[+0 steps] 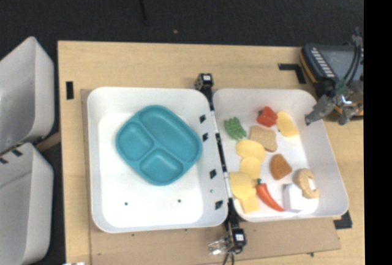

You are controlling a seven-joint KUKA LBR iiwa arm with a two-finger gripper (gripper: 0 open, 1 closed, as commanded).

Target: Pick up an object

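While pincer [321, 112] state cannot be told | smooth compartmented teal tray [158, 144] | glossy toy foods [263, 160]

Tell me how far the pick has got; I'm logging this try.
Nothing looks picked yet: the toy food, such as the red pepper and lemon, lies in the right bin. The gripper sits at that bin's right rim. Reaching in, grasping and lifting remain.

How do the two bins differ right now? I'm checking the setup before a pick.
The left bin bears one blue divided tray; the right bin bears many small toy foods, mostly yellow, orange, red and green. The gripper sits at the right bin's far right rim, away from the left bin. Both bins are shallow, white and side by side.
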